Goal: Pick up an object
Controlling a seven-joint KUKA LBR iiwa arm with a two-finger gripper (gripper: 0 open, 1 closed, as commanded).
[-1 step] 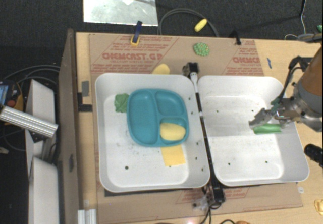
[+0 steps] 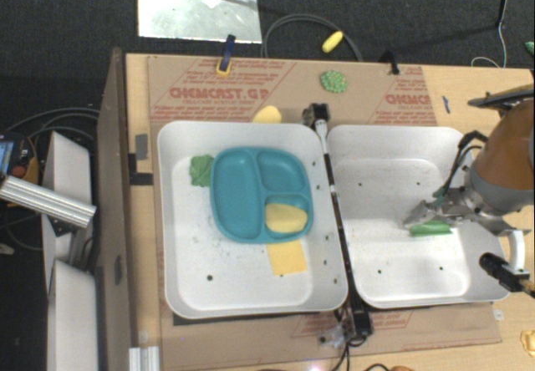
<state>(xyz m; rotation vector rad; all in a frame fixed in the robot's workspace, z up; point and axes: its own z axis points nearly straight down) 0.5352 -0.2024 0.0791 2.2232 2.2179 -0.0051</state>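
The gripper [image 2: 422,216], fingers hard to read, sits over a green piece [image 2: 431,229] that could skid away if nudged.

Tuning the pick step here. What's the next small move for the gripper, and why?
Probably a short drop straight down onto the green piece, then close. The gripper sits low in the right bin, right at that flat green thing lying on the bin floor, and whether anything is gripped yet can't be told. Nothing else lies near it, so a small descent looks safe.
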